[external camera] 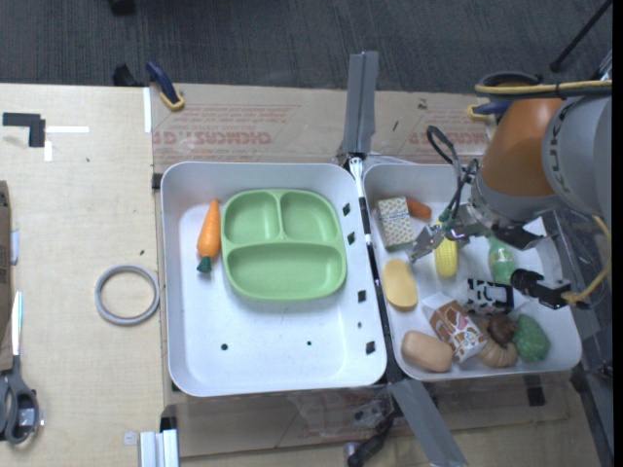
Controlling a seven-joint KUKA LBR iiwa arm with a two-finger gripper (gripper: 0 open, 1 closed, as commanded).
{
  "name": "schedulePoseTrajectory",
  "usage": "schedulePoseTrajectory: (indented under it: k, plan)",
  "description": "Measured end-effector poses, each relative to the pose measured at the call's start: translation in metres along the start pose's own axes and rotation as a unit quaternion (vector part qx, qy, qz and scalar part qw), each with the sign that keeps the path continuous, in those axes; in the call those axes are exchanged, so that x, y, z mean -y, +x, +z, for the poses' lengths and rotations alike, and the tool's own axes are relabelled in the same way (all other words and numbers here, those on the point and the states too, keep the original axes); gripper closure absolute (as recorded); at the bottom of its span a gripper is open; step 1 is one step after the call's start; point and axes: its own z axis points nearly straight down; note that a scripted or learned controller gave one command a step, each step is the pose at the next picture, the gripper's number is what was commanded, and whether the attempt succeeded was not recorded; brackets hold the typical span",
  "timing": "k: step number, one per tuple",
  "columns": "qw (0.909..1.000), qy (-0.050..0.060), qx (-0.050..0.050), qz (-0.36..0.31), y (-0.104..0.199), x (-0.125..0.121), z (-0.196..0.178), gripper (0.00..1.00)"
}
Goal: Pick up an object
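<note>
My gripper (pixel 431 238) hangs low in the right bin (pixel 565 358), at the end of the grey arm with its orange band (pixel 521 149). It sits just left of a yellow corn cob (pixel 447 259) and right of a pale checkered box (pixel 393 221). A small orange carrot piece (pixel 419 207) lies just behind it. A yellow oval food piece (pixel 399 284) lies in front of it. I see nothing held in the gripper.
The right bin also holds a tan bread roll (pixel 426 351), a brown snack packet (pixel 459 328), a green broccoli (pixel 531 339) and a green bottle (pixel 501 261). In the left bin (pixel 263 358) are a green divided plate (pixel 284 243) and a carrot (pixel 207 232). A tape ring (pixel 128 293) lies on the bench.
</note>
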Motion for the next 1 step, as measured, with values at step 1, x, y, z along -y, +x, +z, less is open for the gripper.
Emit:
schedulePoseTrajectory:
  k: [1]
  plan:
    - [1.0, 0.0, 0.001, 0.002, -0.0014, 0.0001, -0.0094, 1.0]
